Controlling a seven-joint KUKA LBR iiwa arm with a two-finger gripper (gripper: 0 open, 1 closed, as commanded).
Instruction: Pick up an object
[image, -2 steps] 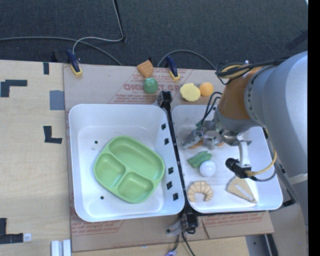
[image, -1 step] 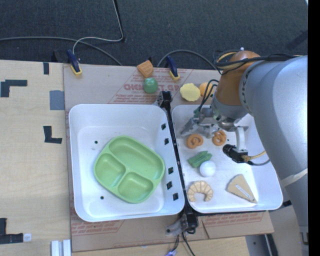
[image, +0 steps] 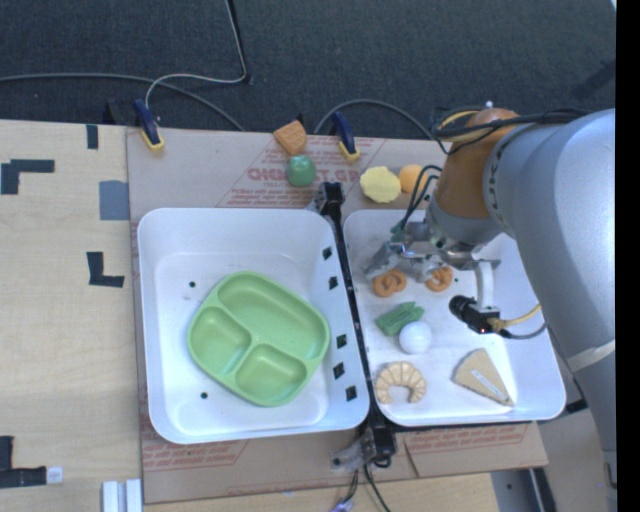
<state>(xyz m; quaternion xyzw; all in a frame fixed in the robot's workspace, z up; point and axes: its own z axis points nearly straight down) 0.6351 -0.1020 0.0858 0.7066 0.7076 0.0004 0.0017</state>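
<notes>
My gripper (image: 405, 265) hangs low over the back of the right bin (image: 530, 400), with its fingers spread and nothing seen between them. Just below it lie a brown pretzel (image: 390, 284) and a small brown ring-shaped piece (image: 438, 279). Further forward in the same bin are a green piece (image: 398, 318), a white ball (image: 414, 338), a croissant (image: 401, 381) and a pale cheese wedge (image: 484, 378). The arm's grey body covers the bin's right back corner.
The left bin (image: 165, 240) holds a green divided plate (image: 260, 340). Behind the bins on the cardboard sit an orange block (image: 291, 136), a green ball (image: 300, 171), a yellow lemon (image: 380, 184) and an orange (image: 411, 178). Blue clamps (image: 150, 128) grip the cardboard's back edge.
</notes>
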